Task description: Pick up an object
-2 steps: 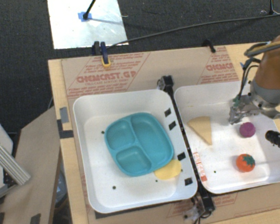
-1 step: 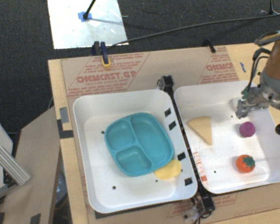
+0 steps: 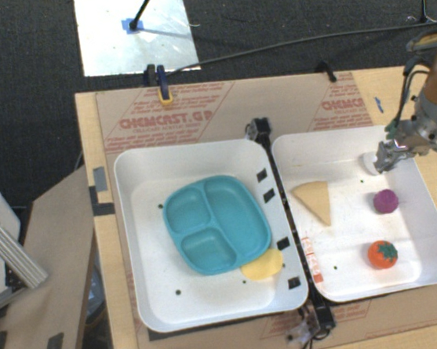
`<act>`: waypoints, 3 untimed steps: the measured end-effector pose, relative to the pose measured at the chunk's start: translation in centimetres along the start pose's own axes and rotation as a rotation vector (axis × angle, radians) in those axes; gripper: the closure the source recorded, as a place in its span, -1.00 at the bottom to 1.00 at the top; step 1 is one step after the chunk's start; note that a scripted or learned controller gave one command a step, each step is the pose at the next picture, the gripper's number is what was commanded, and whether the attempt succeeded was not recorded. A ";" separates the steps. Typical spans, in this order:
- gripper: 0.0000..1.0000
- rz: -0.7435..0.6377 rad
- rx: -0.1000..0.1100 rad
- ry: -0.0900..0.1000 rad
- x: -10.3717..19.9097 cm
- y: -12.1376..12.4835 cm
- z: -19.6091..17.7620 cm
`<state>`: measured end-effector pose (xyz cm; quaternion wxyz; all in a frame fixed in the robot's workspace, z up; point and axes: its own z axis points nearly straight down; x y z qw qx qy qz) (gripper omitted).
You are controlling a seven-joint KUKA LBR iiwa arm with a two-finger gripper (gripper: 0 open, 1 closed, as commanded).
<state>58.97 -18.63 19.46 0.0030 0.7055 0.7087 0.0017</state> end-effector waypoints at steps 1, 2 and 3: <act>1.00 -0.002 -0.002 -0.001 0.6 0.8 -6.1; 1.00 -0.005 0.003 0.003 6.1 1.7 -6.7; 1.00 -0.006 0.003 0.004 12.3 3.0 -6.2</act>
